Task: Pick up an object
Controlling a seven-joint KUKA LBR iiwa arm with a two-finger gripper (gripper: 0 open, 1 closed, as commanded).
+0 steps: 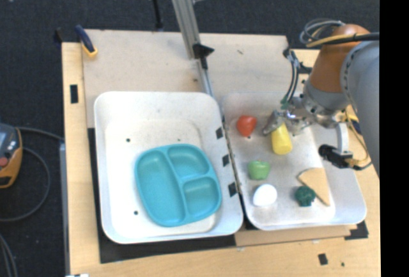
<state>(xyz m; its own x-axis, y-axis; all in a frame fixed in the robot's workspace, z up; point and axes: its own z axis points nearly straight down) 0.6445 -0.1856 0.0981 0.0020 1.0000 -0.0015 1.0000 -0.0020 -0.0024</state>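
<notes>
Claw: gripper (279,123) is low over the right bin (348,208), at its upper middle, hanging from the grey arm (358,77) with the orange band.
Claw state: cannot tell whether it is spread or pressed together; the wrist hardware hides the tips from this slanted camera.
Contact: yellow object (281,140) sits right at the claw, just under and toward the near side, touching or all but touching. Whether it is actually between the tips is not visible, so no hold can be called.
Likely target: that yellow object, judging by how close the claw is.
Beside the claw: red object (246,125) just off toward the left bin (112,109), at about the same depth.
Nearer the camera than the claw: green object (259,170), then white ball (264,195), then dark green piece (305,196) touching the tan wedge (316,183).
Far from the claw: blue divided tray (177,185), well apart in the left bin.
Doing it well: centre the yellow object between the tips, close fully, and lift straight up, I'd say.
Watch for: its rounded sides could let it squirt out, and a sideways drift could nudge the red object.
</notes>
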